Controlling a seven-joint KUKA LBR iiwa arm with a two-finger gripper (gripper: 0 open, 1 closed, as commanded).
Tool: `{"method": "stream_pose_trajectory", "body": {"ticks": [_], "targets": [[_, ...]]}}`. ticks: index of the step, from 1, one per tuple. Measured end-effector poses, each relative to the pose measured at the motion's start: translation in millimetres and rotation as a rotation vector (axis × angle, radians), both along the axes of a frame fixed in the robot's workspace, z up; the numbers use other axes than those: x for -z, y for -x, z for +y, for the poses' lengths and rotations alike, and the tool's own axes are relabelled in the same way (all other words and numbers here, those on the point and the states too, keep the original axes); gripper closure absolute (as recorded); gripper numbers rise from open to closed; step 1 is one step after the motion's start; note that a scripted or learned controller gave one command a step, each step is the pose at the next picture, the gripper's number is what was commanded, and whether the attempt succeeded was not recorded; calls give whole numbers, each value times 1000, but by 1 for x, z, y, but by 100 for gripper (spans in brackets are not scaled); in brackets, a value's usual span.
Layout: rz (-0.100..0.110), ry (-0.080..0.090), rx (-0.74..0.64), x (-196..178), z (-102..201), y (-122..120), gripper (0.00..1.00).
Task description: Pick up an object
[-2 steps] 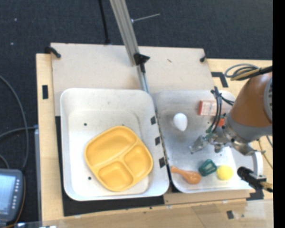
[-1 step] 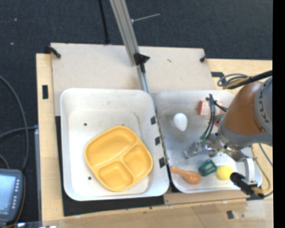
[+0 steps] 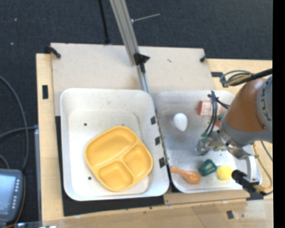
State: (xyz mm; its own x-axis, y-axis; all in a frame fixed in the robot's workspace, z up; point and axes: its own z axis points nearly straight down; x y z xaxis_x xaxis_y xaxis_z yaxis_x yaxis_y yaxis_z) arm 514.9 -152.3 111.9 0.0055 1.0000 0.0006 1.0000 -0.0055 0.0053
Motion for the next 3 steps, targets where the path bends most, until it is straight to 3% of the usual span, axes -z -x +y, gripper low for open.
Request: {"method": "stream_pose_trajectory", "body": {"ticks": [3], "targets": [[-3,3,-9,-142,-6,-8,100]]}}
